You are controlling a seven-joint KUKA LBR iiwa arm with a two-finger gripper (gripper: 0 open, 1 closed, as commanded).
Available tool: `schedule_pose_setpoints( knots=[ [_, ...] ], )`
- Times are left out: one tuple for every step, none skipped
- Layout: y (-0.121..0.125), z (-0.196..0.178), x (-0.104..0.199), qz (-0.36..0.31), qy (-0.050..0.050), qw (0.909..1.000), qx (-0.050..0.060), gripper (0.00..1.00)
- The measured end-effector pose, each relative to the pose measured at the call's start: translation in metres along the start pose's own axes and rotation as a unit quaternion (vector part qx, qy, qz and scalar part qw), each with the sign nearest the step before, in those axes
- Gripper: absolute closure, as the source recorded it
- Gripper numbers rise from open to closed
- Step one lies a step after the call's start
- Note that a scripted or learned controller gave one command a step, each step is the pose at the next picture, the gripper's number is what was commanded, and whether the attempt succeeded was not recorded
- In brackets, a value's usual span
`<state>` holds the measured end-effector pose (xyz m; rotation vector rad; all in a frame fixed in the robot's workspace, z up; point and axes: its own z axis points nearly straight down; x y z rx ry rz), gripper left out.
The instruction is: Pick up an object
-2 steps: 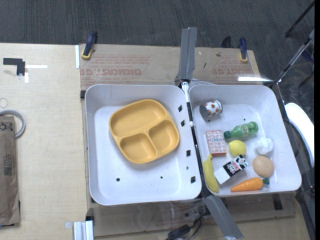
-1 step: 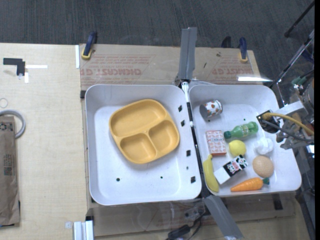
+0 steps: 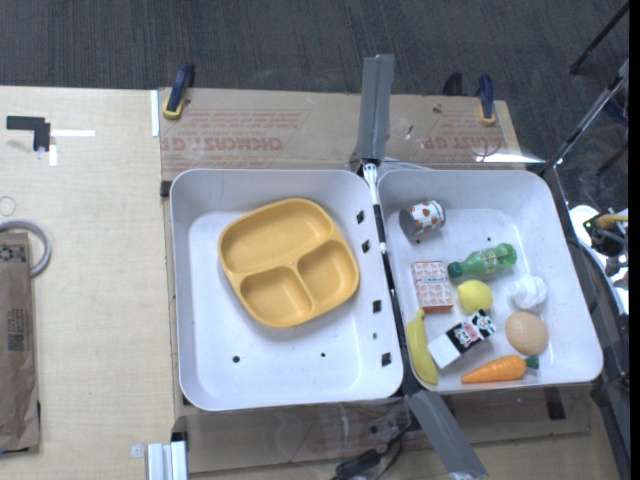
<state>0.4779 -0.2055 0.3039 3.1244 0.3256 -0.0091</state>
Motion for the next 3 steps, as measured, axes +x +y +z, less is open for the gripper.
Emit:
schedule_pose_setpoints(
  knots=[
    [-0.014, -0.124, 0.003, -0.009, -0.001, 1.0, 0.0, 1.0],
    [-0.014, -0.13, 0.005, -0.012, -0.005, 0.9999, 0.0, 1.0],
    [-0.028, -0.136, 0.006, 0.001, -0.001, 1.0, 0.0, 1.0]
  ],
)
